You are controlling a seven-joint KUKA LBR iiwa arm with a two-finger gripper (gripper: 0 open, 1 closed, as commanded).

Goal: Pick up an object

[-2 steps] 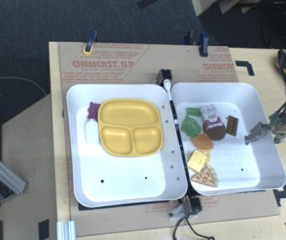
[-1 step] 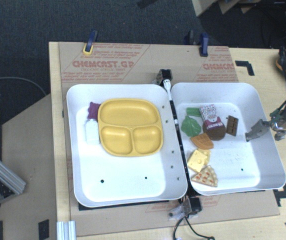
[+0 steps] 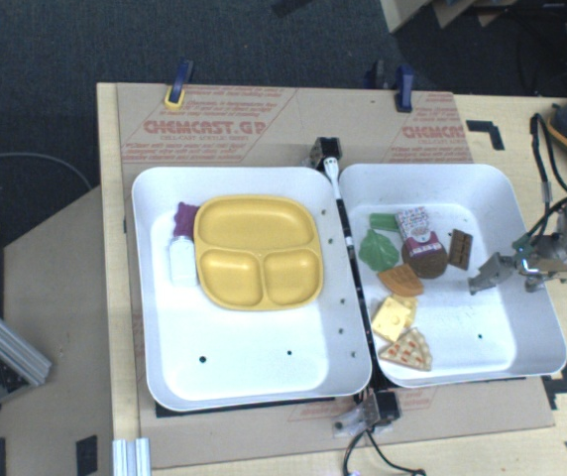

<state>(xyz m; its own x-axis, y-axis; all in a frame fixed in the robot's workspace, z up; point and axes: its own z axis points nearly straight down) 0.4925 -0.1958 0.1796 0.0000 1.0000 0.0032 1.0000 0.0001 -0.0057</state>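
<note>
Gripper (image 3: 487,278) is sitting over the right edge of the right bin (image 3: 492,350), pointing left into it, and honestly you can't tell from this angle what its grip is doing, it's just a grey blob at that size.

What matters for your next move: all the toy food is bunched on the bin's left half, so everything lies to the left of the gripper in view. Nearest is the little brown chocolate bar (image 3: 460,248), up-left of the tip, standing with its long axis running roughly top to bottom. Just past it is the round brown cookie-looking piece (image 3: 425,257), then the green leaf (image 3: 378,252). The pizza slice (image 3: 407,349) and cheese wedge (image 3: 393,317) sit lower left, well apart from the tip.
</note>
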